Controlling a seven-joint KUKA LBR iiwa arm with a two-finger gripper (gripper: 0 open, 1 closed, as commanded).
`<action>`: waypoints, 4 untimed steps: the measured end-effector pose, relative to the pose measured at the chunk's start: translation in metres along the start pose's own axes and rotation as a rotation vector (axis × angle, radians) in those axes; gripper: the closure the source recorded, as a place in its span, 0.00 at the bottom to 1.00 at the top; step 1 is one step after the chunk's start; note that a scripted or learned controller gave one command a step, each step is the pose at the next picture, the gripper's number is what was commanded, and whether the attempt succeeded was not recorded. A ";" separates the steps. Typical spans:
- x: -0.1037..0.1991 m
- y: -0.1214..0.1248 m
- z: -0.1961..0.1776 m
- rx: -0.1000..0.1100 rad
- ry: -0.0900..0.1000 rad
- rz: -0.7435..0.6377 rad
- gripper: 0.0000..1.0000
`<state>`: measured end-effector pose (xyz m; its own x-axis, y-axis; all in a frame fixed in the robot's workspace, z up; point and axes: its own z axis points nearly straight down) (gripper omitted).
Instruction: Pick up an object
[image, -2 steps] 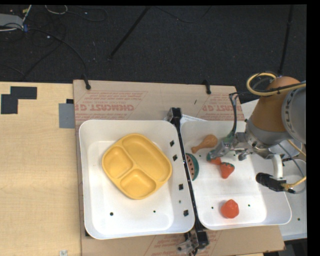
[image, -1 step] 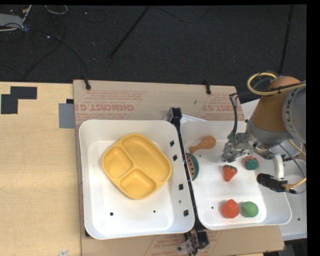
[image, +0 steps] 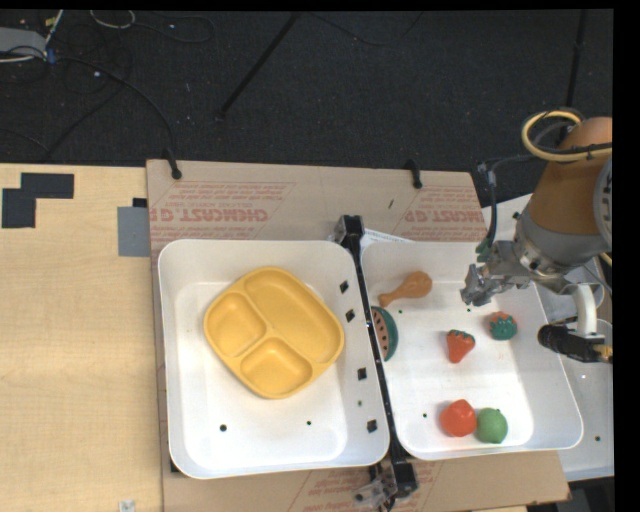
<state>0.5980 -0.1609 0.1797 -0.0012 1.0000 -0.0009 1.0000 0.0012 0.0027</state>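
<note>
Gripper (image: 480, 288): opening could not be told; hovered over the right bin's (image: 560, 425) far part, nothing seen between its fingers.
Arm (image: 565, 205): reached in from the right.
Strawberry (image: 459, 345): left of tomato (image: 502, 325), mid-bin.

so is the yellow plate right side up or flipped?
Right side up: the yellow plate shows its three compartments facing up, lying in the left bin.
</note>
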 end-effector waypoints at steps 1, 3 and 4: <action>-0.001 0.000 -0.064 0.000 0.000 0.000 1.00; 0.059 0.001 -0.076 0.006 0.003 -0.004 1.00; 0.113 -0.002 -0.081 0.006 0.003 -0.004 1.00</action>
<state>0.5962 -0.0479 0.2606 -0.0048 1.0000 0.0020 1.0000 0.0048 -0.0036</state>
